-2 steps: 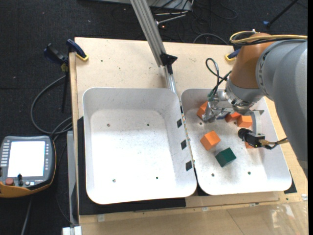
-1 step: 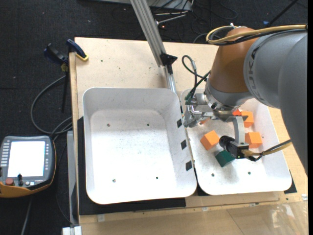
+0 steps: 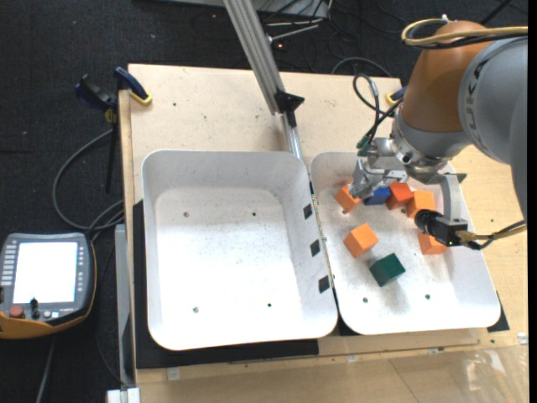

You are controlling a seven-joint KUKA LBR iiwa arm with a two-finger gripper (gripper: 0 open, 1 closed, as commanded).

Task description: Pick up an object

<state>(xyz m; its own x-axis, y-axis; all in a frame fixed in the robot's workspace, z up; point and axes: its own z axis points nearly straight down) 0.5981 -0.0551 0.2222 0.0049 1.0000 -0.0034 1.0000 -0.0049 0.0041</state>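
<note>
The near edge of the wooden counter (image 3: 252, 372) runs below two shallow white bins that sit side by side. Off the counter to the near left, a handheld control pad (image 3: 46, 285) with a pale screen lies on the dark floor, its grey cable looping away toward the far side.

The left bin (image 3: 168, 309) is the larger of the two, with only a few dark specks on its bottom. The right bin (image 3: 470, 309) holds all the blocks. Nearest is a dark green block (image 3: 388, 269), and just beyond it to the left lies an orange block (image 3: 362, 239) — the two are close but apart. To the right, an orange block (image 3: 432, 243) sits partly behind a black fitting on the arm. Farther back is a tight cluster: an orange block (image 3: 348, 197) on the left, a blue block (image 3: 379, 196) in the middle, and a red-orange block (image 3: 400, 193) beside another orange block (image 3: 422, 201) on the right.

The gripper (image 3: 372, 183) hangs over this cluster, right above the blue block, but whether its fingers are open or closed I cannot tell — the wrist hides them. The grey arm with its orange band (image 3: 440, 70) comes in from the far right.

On the far part of the counter, a metal pole (image 3: 256, 44) slants up from the gap between the bins, and a blue and yellow clamp (image 3: 126, 82) grips the far left corner.
</note>
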